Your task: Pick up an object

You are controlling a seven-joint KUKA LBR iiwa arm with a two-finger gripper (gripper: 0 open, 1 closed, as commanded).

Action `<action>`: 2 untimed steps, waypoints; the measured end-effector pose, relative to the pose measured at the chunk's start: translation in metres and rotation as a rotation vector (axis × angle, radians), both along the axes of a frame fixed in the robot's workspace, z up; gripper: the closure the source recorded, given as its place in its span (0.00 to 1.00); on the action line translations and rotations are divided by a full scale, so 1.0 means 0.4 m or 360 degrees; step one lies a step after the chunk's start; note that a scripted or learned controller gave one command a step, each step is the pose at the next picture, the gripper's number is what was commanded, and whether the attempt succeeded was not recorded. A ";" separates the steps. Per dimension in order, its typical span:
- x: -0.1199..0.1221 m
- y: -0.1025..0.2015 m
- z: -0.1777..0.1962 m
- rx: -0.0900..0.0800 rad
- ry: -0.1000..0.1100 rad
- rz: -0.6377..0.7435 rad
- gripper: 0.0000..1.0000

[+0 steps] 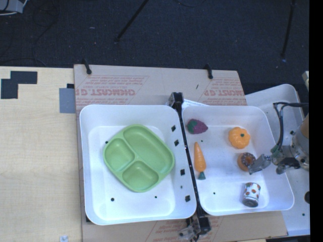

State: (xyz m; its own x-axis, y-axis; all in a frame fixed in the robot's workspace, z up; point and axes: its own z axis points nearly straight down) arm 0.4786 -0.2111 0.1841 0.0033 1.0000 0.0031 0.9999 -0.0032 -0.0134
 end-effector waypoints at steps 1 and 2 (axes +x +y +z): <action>0.008 0.000 0.014 -0.0005 -0.0019 0.0005 0.00; -0.007 0.013 -0.099 0.0000 -0.0010 0.0006 0.00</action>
